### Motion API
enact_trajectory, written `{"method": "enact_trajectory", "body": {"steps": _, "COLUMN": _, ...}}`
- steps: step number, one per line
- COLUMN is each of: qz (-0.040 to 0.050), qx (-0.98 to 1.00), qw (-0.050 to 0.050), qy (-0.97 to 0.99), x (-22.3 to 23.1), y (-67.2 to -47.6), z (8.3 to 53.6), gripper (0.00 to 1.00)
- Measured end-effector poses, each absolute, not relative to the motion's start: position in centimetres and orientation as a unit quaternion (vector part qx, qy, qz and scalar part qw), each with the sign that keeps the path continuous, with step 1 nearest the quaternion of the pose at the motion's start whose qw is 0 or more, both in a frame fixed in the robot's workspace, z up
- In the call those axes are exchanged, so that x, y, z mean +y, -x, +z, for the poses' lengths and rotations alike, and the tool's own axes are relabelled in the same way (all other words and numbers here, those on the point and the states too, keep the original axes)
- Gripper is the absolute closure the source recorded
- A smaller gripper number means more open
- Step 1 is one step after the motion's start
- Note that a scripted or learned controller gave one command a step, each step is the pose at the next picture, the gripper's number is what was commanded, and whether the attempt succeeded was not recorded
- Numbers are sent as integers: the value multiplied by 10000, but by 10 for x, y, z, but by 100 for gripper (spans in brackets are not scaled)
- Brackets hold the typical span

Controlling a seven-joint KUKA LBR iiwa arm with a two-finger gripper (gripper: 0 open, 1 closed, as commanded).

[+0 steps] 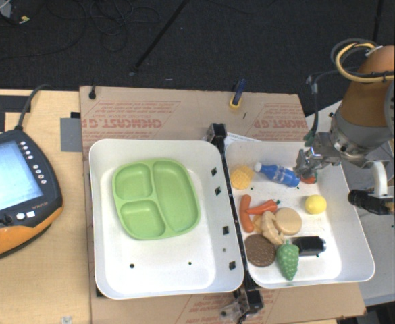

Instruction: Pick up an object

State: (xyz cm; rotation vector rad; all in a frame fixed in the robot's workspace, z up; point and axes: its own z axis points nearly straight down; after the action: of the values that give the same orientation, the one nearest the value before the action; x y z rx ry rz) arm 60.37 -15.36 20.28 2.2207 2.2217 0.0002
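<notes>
My gripper (308,163) hangs over the far right part of the right bin (359,262), just right of a blue bottle (278,174) lying on its side. A small red thing (309,179) shows right below the gripper. Nothing is seen held in it. Also in this bin lie a yellow corn-like piece (242,177), a yellow ball (315,204), an orange carrot (260,208), an orange sausage (246,214), a tan bun (287,221), a brown cookie (259,250), green grapes (288,260) and a black block (311,246).
The left bin (116,275) holds a green divided plate (156,198). A teach pendant (11,187) lies on the bench at the far left. A blue and yellow clamp (237,94) sits on the cardboard behind the bins.
</notes>
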Motion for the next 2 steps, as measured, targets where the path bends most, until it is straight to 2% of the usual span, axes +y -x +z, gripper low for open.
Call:
{"method": "enact_trajectory", "body": {"steps": 1, "qz": -3, "qx": 7074, "qw": -4, "qy": -7068, "x": -156, "y": -604, "z": 228, "gripper": 100}}
{"method": "enact_trajectory", "body": {"steps": 2, "qz": -6, "qx": 7090, "qw": -30, "qy": -7052, "x": -93, "y": -613, "z": 225, "gripper": 100}}
